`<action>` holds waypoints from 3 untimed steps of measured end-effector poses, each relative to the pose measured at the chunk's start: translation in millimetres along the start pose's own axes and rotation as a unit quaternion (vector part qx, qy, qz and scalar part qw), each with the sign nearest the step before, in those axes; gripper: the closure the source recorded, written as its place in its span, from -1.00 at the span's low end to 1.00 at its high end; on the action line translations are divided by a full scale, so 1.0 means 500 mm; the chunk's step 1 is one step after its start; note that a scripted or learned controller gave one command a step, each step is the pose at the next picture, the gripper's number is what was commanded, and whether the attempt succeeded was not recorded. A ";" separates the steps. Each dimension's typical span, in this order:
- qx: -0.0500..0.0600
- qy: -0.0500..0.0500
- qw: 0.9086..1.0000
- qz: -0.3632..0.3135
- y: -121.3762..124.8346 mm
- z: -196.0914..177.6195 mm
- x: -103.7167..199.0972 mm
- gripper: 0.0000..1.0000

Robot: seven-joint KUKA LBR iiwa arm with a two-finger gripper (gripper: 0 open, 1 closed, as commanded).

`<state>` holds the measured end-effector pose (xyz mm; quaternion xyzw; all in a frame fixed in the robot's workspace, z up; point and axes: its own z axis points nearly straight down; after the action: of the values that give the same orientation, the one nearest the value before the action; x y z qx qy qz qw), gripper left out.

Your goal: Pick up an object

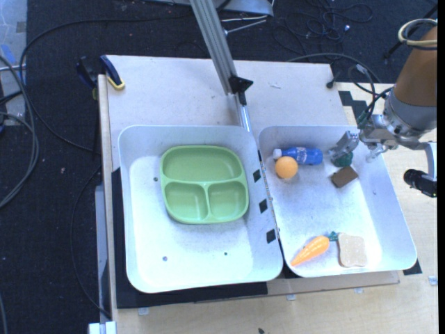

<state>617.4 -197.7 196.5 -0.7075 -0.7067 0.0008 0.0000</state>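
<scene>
The right bin point(381, 207) holds an orange ball point(286, 168), a blue bottle point(306, 156) lying on its side, a small brown block point(344, 177), a toy carrot point(311, 250) and a tan bread slice point(352, 250). My gripper point(344, 150) hangs over the far right part of this bin, just above and behind the brown block and to the right of the bottle. I see nothing held in it.
A green divided plate point(205, 184) lies in the left bin point(142, 256). A slanted metal pole point(217, 40) rises behind the bins. Cables run over the dark floor around the bench.
</scene>
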 end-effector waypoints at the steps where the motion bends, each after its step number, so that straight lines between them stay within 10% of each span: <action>1: 0.001 0.001 1.000 0.000 -0.017 0.097 0.009 -1.00; 2: -0.002 -0.001 1.000 -0.001 -0.014 0.197 0.008 -1.00; 3: -0.007 -0.003 1.000 -0.001 -0.010 0.167 0.006 1.00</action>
<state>612.5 -194.6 112.9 -0.7069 -0.7072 -0.0020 -0.0070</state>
